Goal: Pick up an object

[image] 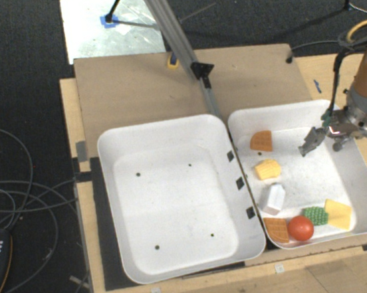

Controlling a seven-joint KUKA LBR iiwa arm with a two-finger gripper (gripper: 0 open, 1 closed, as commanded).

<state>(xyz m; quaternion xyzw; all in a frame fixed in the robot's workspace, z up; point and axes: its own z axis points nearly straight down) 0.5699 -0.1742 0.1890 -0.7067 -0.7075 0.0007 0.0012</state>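
The claw [322, 140] hangs over the right bin [357, 180], fingers spread wide, gripping nothing. Below it lie an orange block [261, 141], a yellow block [267, 169] and a red ball [302, 229].

The hand [323, 139] hangs over the right bin [359, 183], nothing between its spread fingers. Below it lie a tomato [302, 229], yellow block [267, 169] and white block [273, 198].

White plastic bins [162, 133]; red round tomato [302, 229]; green ridged block [315, 215]; yellow wedge [338, 214]; orange waffle-patterned piece [276, 229]; white cube [273, 198]; tan bench [135, 88].
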